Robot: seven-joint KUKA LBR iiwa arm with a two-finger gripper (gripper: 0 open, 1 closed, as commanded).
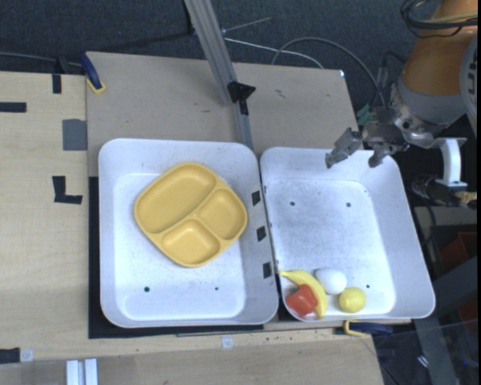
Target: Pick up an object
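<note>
— What's on the left of the bench (32, 239)?

— Bare pale wood with a few dark tape marks, then the left bin (112, 231), shallow and white. A yellow divided plate (191, 213) lies in it, three compartments, turned at a slant and sitting toward the bin's upper middle.

— And behind the bins?

— A grey metal post (212, 42) runs up and out of the top of the view, its foot near where the two bins meet.

— The right bin?

— The right bin (345, 215) touches the left one along their shared edge. Its things are crowded into the near corner: a yellow banana (308, 281) curving over a red piece of toy fruit (302, 299), touching it; a white egg (331, 280) just beside the banana; a small yellow lemon (352, 299) just right of the egg.

— Where's the hand?

— The hand (357, 152) hovers over the far rim of the right bin, well apart from that cluster. Its two dark fingers are spread wide, nothing between them. The grey arm (433, 79) with its orange band rises behind, at the right.
</note>
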